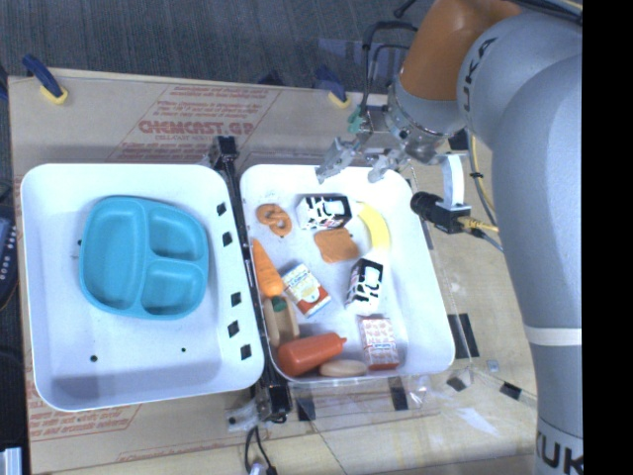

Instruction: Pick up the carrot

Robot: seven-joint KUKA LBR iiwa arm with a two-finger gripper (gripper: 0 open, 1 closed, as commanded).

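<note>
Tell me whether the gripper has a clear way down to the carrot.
Probably yes, though tight. The gripper hangs over the right bin's far edge; the carrot lies uncovered against the left wall, with a small carton close beside it.

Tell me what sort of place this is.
Probably a robotics lab's test bench, not a kitchen: a grey arm reaches over two white bins, toy food such as a carrot fills one, and clamps pin a cardboard sheet underneath.

Dark grey ribbed floor beyond, brown cardboard-covered bench, blue clamps at its edge
</note>
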